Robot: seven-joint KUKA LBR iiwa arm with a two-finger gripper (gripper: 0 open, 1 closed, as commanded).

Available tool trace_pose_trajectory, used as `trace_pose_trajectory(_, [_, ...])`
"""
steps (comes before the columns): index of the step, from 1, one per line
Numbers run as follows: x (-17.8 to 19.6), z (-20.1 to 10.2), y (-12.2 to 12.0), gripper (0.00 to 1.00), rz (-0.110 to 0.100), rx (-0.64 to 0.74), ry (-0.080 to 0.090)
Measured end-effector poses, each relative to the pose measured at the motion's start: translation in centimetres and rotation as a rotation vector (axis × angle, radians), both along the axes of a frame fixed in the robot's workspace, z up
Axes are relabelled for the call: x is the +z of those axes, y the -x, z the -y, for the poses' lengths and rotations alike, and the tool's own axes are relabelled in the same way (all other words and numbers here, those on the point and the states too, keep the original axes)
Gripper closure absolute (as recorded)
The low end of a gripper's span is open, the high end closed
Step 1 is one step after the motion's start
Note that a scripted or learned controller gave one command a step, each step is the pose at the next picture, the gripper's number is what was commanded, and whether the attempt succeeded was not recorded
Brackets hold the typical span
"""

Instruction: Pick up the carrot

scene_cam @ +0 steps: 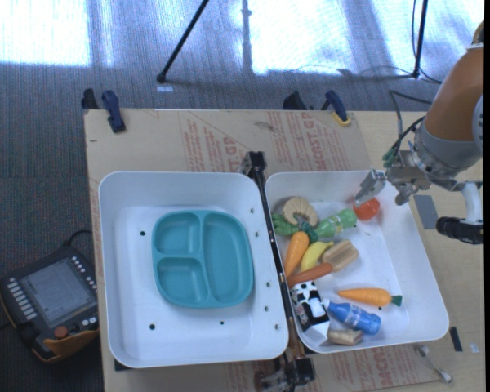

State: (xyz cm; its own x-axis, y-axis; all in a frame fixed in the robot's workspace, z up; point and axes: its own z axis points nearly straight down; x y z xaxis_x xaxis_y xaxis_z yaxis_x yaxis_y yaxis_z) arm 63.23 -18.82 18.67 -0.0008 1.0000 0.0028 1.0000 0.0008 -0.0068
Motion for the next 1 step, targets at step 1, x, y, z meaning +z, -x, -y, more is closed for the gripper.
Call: trace_pose_trajectory(1, [-10.15,-3.06,9.05,0.00,-0.001,-0.061,-0.001])
